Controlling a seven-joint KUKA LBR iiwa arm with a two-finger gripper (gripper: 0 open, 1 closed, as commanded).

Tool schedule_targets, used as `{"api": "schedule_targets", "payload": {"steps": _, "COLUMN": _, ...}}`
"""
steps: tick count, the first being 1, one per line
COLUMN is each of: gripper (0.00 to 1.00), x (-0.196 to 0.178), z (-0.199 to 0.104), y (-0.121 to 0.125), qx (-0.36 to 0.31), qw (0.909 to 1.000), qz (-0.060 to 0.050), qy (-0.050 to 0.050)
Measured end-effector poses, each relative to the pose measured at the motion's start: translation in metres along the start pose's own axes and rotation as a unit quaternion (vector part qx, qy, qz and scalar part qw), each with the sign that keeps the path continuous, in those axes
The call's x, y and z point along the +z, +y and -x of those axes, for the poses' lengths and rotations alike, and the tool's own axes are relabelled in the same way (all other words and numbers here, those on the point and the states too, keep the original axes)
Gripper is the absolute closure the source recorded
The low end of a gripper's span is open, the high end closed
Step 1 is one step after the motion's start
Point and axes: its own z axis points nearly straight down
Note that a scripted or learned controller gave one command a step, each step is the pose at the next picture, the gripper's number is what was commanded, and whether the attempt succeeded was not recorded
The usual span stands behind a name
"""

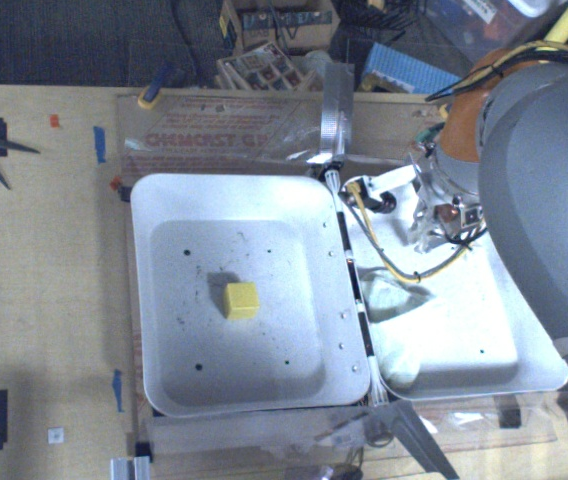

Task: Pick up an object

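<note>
Yellow, small and cube-shaped, a soft-looking block (242,300) lies on the floor of the left shallow white plastic bin (164,208), a little left of the bin's middle and well clear of its walls, with a faint shadow at its upper left. Dark specks and a few small round holes dot the bin floor around it. The right shallow white plastic bin (484,353) sits touching the left one along a shared seam that runs down the centre of the frame. The grey arm with its orange band (459,133) comes in from the upper right and bulks over most of that bin's right side. Its gripper (434,223) hangs above the upper part of the right bin, well apart from the yellow block; I cannot tell from this angle how the hand is set, and nothing can be made out in its grasp. A looped yellow-and-black cable (389,258) trails from the wrist across the upper left of the right bin. Both bins rest on a pale wooden bench (44,298). A clear plastic sheet with red lettering (224,138) lies just above the left bin. Small blue tape marks (100,144) show at the left of the bench.
</note>
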Motion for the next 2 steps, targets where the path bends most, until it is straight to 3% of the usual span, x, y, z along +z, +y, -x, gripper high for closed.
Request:
{"api": "schedule_targets", "payload": {"steps": 1, "gripper": 1.00, "x": 0.019, "z": -0.003, "y": 0.004, "qx": -0.020, "qw": 0.9998, "qz": 0.001, "qy": 0.002}}
{"api": "schedule_targets", "payload": {"steps": 2, "gripper": 1.00, "x": 0.018, "z": 0.097, "y": -0.012, "qx": -0.139, "qw": 0.9902, "qz": 0.002, "qy": 0.004}}
